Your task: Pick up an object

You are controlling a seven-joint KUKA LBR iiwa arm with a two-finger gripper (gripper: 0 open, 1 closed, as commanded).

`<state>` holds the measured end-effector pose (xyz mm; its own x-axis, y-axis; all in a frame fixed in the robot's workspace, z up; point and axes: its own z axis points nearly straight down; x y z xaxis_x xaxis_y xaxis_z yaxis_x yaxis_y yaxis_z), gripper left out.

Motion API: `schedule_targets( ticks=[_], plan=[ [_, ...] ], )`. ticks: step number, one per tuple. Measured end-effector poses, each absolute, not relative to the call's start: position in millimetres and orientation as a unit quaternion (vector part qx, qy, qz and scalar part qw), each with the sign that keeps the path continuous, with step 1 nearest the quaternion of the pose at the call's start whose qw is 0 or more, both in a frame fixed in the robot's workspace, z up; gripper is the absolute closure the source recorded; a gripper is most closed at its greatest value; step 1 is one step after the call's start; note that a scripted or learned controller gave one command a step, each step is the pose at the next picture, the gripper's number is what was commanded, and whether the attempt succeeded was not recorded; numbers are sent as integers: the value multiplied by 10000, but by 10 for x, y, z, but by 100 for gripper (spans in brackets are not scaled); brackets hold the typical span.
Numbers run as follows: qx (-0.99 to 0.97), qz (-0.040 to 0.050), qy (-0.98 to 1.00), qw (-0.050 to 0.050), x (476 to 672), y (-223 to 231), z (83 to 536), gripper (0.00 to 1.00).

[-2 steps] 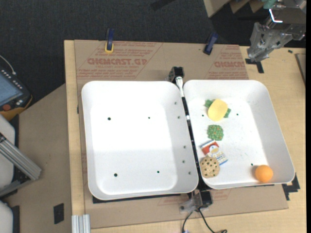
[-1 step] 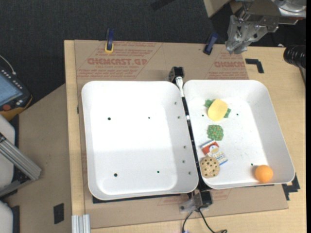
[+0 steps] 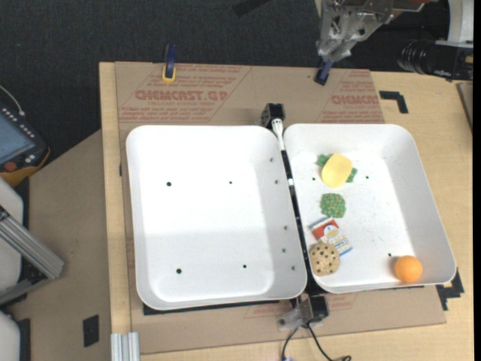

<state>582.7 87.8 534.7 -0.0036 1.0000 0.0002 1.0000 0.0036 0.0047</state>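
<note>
The right bin (image 3: 421,179) holds several small items. A yellow lemon-like piece (image 3: 337,170) lies on a green leafy bit near the bin's upper left. Below it sits a green broccoli-like lump (image 3: 332,204), then a small red and white packet (image 3: 329,234), then a brown cookie (image 3: 324,259) at the front left corner. An orange ball (image 3: 408,269) rests at the front right. My gripper (image 3: 336,43) hangs high beyond the far edge of the bins, apart from every item, with nothing visible in it.
The left bin (image 3: 150,201) stands beside the right one, joined by a black hinge strip (image 3: 286,179). Both rest on a cardboard sheet (image 3: 225,89) held by blue clamps (image 3: 170,65). Grey metal framing (image 3: 30,247) lies at the left.
</note>
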Motion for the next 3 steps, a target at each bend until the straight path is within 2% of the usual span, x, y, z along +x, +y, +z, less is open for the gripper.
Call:
schedule_targets(
  ticks=[2,3],
  plan=[
    [7039,-1,7103,-11,5322,2233,5352,100],
    [7062,14,7080,1,5341,2201,5460,100]
  ],
)
